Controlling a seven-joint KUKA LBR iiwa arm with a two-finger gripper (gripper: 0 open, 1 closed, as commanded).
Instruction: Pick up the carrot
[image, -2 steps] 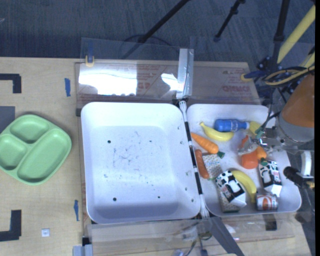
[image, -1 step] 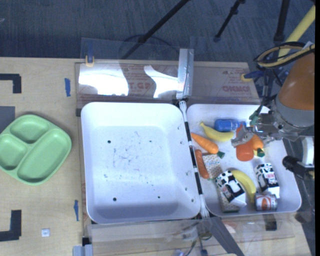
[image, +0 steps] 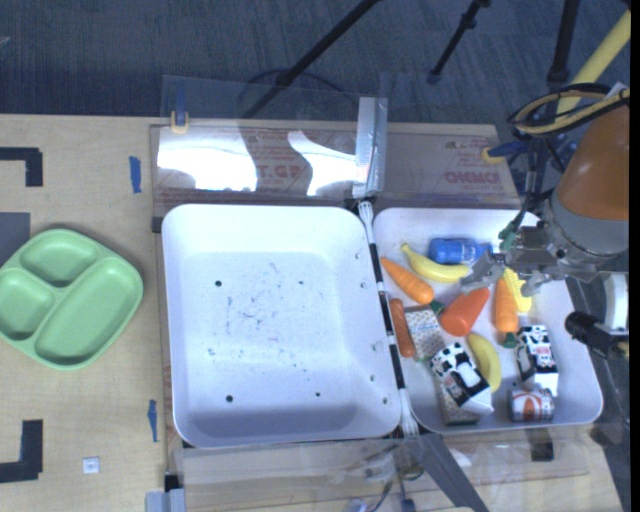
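Carrot (image: 507, 302) seen in right bin (image: 585, 405), long axis near vertical, directly beneath end effector (image: 512, 262); whether it is spread or pressed together cannot be told.

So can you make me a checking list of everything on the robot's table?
Surface: wooden bench bearing two white bins, left bin and right bin.
Job's things: carrots in the right bin, one near its left wall, another under the gripper.
Clutter: bananas, blue can, cow-patterned cartons, red can, green divided plate on the bench.
Grippers: gripper over the right bin; grasp unclear.
Cables: yellow and black cables by the arm.
Surroundings: blue carpet, stand legs.
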